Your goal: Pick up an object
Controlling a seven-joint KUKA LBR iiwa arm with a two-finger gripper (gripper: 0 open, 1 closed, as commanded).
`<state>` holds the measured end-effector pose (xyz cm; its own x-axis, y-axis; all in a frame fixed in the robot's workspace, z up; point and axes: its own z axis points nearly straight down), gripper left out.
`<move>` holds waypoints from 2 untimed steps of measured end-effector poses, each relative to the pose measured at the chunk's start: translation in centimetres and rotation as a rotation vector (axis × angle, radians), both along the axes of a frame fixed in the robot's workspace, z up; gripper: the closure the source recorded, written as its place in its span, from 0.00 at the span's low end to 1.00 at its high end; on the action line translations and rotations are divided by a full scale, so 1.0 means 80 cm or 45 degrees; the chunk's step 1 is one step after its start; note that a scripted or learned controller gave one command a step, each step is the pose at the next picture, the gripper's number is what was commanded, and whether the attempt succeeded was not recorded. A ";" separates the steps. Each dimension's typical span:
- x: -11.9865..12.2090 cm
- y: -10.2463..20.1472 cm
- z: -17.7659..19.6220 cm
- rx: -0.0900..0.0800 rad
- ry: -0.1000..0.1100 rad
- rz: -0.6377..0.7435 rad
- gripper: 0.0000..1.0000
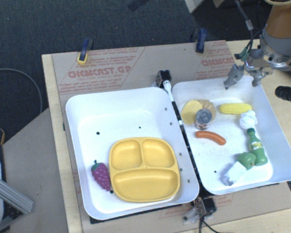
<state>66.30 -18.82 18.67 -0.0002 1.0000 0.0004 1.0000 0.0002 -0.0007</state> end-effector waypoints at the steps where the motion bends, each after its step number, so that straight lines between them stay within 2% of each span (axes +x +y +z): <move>1: 0.004 0.035 0.323 -0.008 -0.029 0.004 0.00; 2: 0.004 0.034 0.322 -0.006 -0.010 0.002 1.00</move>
